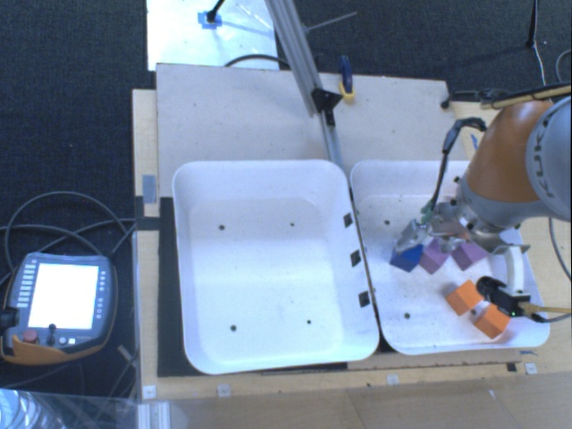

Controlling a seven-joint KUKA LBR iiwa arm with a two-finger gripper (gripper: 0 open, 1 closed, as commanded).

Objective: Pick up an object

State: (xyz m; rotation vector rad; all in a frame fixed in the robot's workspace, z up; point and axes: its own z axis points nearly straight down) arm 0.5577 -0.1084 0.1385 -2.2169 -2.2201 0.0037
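**Item 1. Arm [514, 164] and gripper [416, 238].** The arm reaches in across the right edge of the right bin [393, 181]. The gripper is low over the middle of that bin, right at the cluster of blocks. Whether it is open or closed cannot be told, and no block can be seen in its grip. Judged purpose: lined up for a pick from the cluster.

**Item 2. Blue block [407, 258].** Lies on the bin floor, left of centre and just under the gripper. It is the likeliest object for the task.

**Item 3. Purple block [435, 258].** Lies against the blue block's right side and seems to touch it.

**Item 4. Second purple block [466, 256].** Lies just right of the first, partly under the wrist. Judged hazard: the three blocks are packed tightly, so closing on one may nudge or catch a neighbour.

**Item 5. Two orange blocks [462, 297] [490, 321].** Lie towards the bin's lower right corner, apart from the cluster and clear of the gripper.

**Item 6. Left bin [192, 181].** Stands rim to rim with the right bin, along its left edge.

**Item 7. Surroundings.** A metal pole [295, 38] slants over the bench's far edge. A controller with a screen [58, 307] sits off the bench's left edge. Neither is in the way.
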